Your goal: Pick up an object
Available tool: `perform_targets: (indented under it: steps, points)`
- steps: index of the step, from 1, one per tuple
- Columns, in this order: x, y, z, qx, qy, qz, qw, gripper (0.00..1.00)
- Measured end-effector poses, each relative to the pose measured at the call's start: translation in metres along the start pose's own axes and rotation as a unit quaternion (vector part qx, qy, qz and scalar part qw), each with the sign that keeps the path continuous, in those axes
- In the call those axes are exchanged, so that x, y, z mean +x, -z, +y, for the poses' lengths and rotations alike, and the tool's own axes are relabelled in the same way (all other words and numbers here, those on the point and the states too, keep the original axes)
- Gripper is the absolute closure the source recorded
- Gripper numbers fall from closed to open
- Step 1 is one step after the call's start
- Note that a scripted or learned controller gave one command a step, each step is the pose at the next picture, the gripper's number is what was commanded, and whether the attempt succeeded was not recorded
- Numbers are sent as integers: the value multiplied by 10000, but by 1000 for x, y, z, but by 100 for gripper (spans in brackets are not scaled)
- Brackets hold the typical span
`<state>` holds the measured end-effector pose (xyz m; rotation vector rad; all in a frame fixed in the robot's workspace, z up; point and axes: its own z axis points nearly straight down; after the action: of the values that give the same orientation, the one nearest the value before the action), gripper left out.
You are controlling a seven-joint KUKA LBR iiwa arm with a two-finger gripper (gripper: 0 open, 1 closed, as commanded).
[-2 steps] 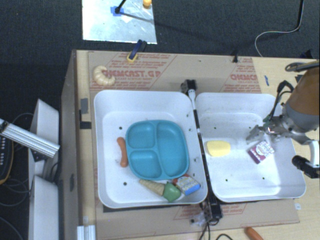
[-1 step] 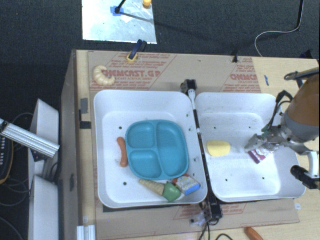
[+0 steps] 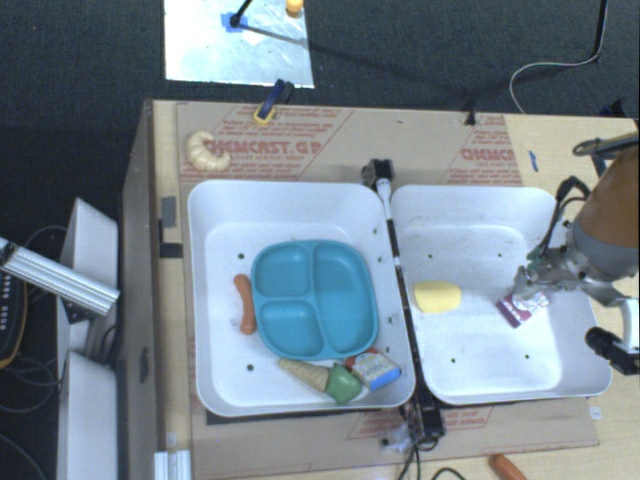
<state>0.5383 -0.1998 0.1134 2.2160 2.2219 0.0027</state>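
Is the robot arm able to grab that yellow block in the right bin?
Probably yes. The yellow block lies alone on the floor of the right bin, with bare space all round it. The gripper is in the same bin, over a small packet, with nothing between them.

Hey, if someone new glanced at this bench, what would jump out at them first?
Probably the blue plate filling the middle of the left bin, with a sausage lying just to its left. Next, the yellow block on the right bin's floor near the divider, and the hand low over a small packet by that bin's right side.
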Motion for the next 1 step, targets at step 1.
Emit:
perform_targets:
  steps: [1]
  points:
    - [0,0,0,1,1,1,10000,0]
